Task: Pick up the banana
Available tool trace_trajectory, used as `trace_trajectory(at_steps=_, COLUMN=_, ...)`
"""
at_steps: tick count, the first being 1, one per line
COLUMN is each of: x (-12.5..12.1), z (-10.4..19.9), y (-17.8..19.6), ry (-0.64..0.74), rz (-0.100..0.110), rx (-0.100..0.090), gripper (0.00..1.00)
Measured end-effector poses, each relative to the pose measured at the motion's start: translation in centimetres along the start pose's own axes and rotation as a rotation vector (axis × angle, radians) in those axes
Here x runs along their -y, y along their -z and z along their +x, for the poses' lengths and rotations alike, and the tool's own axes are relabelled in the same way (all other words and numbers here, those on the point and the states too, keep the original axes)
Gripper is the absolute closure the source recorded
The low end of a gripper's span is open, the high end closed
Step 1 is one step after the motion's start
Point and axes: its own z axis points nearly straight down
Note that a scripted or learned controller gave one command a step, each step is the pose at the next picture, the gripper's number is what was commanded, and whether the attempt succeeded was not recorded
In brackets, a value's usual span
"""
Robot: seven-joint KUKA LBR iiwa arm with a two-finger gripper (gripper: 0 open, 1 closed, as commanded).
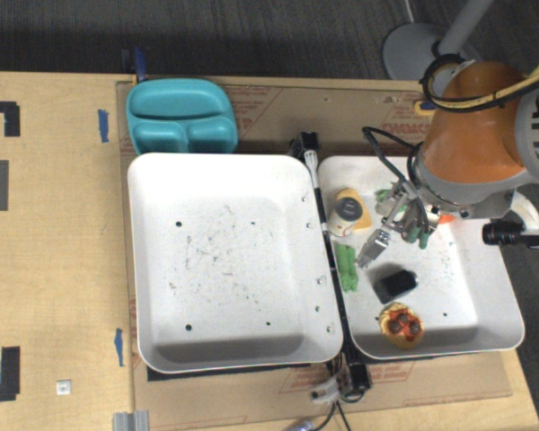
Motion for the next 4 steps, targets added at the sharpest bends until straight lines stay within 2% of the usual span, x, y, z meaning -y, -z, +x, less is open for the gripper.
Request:
trace_trajectory(at_steps=1, x=0.2, z=8.7, y=0.0, ry=0.026, rz=0.002, rx=-0.003, gripper=0.00)
trace_trajectory(at_steps=2, x=-5.9, z=12.5, y=0.0, ry=0.133, rz=0.000, rx=-0.002, gripper=0.00)
trace_trajectory(at_steps=3, x=-12.4, z=16.9, y=-8.9, ry=0.536, rz=0.001, rx=-0.005, gripper=0.00)
trace_trajectory(at_steps=4, x=-18.2, z=17.5, y=-9.8, ry=0.242, rz=0.000, rx=-0.003, gripper=0.00)
